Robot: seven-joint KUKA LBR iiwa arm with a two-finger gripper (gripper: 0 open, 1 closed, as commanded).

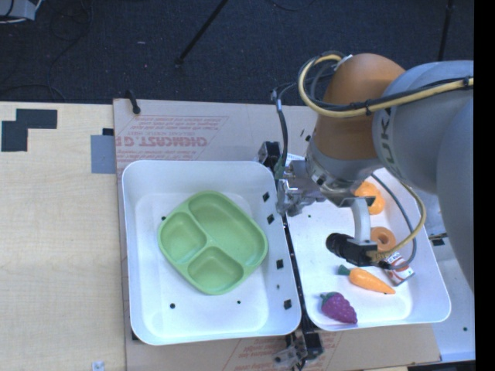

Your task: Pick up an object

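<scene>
Whether the gripper (288,198) is parted or clenched cannot be told from this angle. It sits low against the left wall of the right bin (433,304), by the divide between the two bins. The objects to pick lie in that same bin, all apart from the gripper. An orange toy carrot (371,281) lies toward the front. A purple bunch of toy grapes (339,308) sits near the front wall. An orange ring (382,238) lies just behind the carrot. A second orange piece (371,198) is partly hidden by the arm (433,130). A small red and white item (397,267) lies just beside the carrot. The left bin (147,284) holds a green divided plate (213,242), flat at its middle. Both bins rest on a cardboard sheet (170,134).
</scene>
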